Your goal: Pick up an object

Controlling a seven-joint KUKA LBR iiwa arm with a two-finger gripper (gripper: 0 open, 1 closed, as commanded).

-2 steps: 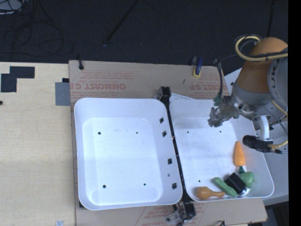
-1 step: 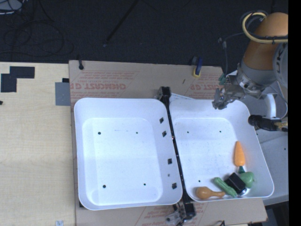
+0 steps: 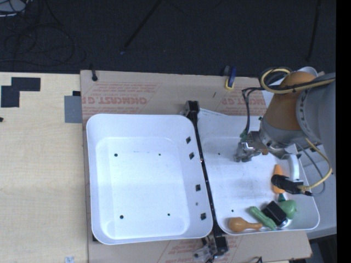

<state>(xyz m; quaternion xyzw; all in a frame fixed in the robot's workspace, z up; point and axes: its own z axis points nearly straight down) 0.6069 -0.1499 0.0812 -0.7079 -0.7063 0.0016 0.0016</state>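
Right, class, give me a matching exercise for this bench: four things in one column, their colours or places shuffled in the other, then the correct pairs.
Things:
1. gourd-shaped toy
2. block
3. left bin
4. gripper

Descriptions:
A. black, lying among green pieces
B. above the right bin's far half
C. tan-orange, near the right bin's front edge
D. white, beside the right bin

Pairs: 1-C, 2-A, 3-D, 4-B
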